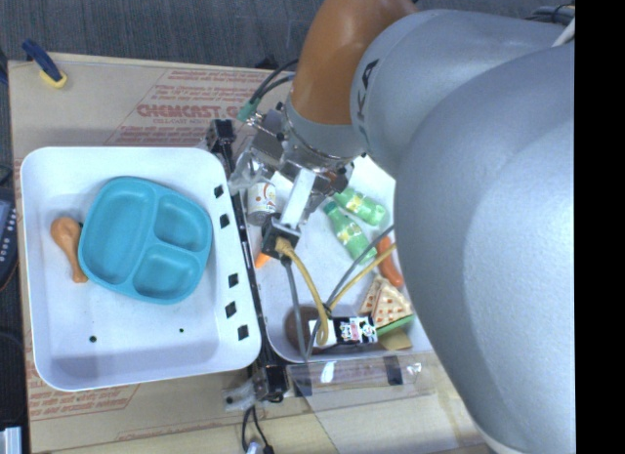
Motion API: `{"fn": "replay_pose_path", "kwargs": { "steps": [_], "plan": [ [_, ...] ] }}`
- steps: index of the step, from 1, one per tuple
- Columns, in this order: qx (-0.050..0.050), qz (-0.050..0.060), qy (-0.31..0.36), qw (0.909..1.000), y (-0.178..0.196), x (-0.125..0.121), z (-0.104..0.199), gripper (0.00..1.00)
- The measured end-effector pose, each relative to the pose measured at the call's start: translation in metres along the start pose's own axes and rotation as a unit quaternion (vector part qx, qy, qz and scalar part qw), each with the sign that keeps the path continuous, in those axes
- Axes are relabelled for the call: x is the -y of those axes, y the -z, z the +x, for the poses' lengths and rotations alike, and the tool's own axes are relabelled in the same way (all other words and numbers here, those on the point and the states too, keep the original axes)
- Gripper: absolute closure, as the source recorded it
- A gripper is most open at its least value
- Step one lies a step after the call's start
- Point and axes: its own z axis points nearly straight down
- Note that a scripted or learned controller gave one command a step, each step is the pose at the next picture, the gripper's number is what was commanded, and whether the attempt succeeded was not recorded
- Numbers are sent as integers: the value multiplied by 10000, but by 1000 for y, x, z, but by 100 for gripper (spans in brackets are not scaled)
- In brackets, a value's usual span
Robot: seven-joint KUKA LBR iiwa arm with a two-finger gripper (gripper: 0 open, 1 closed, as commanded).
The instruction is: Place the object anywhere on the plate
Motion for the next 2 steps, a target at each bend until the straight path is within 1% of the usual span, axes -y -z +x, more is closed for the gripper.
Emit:
{"fn": "replay_pose_path", "kwargs": {
  "steps": [1, 2],
  "plan": [
    [18, 26, 86, 10000, 10, 1, 1, 100],
    [21, 33, 93, 9999, 9, 2, 2, 0]
  ]
}}
